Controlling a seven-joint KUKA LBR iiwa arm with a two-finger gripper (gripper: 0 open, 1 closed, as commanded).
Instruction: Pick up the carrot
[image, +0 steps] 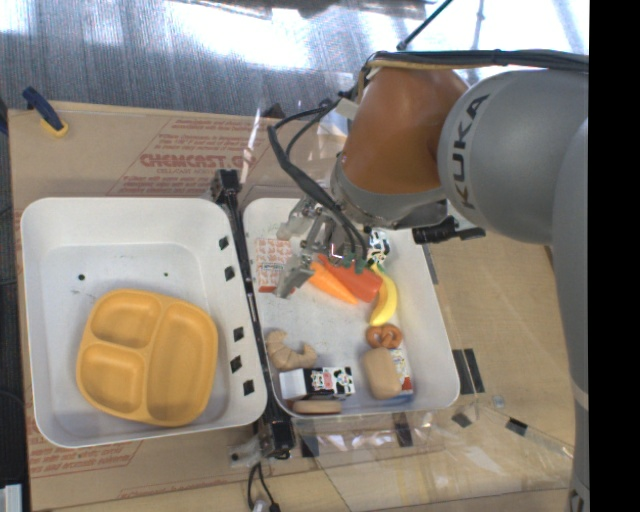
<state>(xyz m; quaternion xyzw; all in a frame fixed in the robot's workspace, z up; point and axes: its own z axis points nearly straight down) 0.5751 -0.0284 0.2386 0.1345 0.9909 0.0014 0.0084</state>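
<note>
The big grey arm leans in from three o'clock, its orange band hanging over the twelve o'clock end of the right bin, and the gripper is down low inside that bin, near its upper middle. The carrot lies on the bin floor, pointing from about ten o'clock to four o'clock, its narrow tip just beside the gripper's metal fingers; one finger reaches down at the carrot's nine o'clock side, but whether the fingers are spread or closed, and whether anything sits between them, I cannot tell from here, since the wrist covers them. The carrot looks to be resting among the other toys, not lifted. Touching its four o'clock end is a yellow banana, curving down toward six o'clock, and under that a small brown doughnut. At six o'clock of the doughnut lies a tan bread loaf. A small cow-patterned milk carton sits near the bin's six o'clock rim, with a pale croissant just at its eleven o'clock. A red-and-white packet lies flat at the bin's nine o'clock side. In the left bin, a yellow divided tray sits toward six o'clock. Both bins rest on a cardboard-covered counter, with a blue clamp at the far ten o'clock corner.
</note>
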